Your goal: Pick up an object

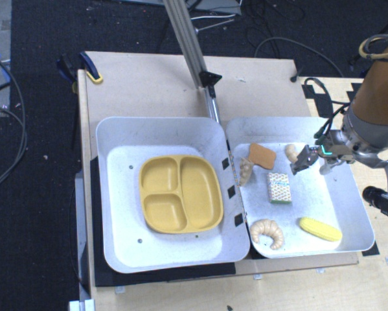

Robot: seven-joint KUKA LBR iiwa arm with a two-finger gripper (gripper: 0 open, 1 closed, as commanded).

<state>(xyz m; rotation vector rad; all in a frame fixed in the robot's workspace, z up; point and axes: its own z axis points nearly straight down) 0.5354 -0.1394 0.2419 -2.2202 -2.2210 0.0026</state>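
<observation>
Nearest the camera, in the right-hand shallow white bin (349,235), a yellow banana-shaped toy (320,229) lies at five o'clock and a pale croissant-shaped toy (268,232) at seven o'clock, well apart. Near the bin's centre rests a small green-and-white patterned box (279,188). Beyond it, at eleven o'clock, lie an orange-brown wedge-shaped block (263,155), a small beige lump (245,170) against the left wall, and a small cream rounded piece (291,151).

The grey arm with an orange band (375,105) enters from three o'clock, wrist bent toward the bin. Its two-finger gripper (313,160) hangs over the bin's upper right, fingers spread apart with nothing between them. The patterned box lies at seven o'clock from the fingertips, apart; the cream piece is near, at ten o'clock.

The left-hand white bin (116,193) holds a yellow three-compartment plastic tray (181,194).
</observation>
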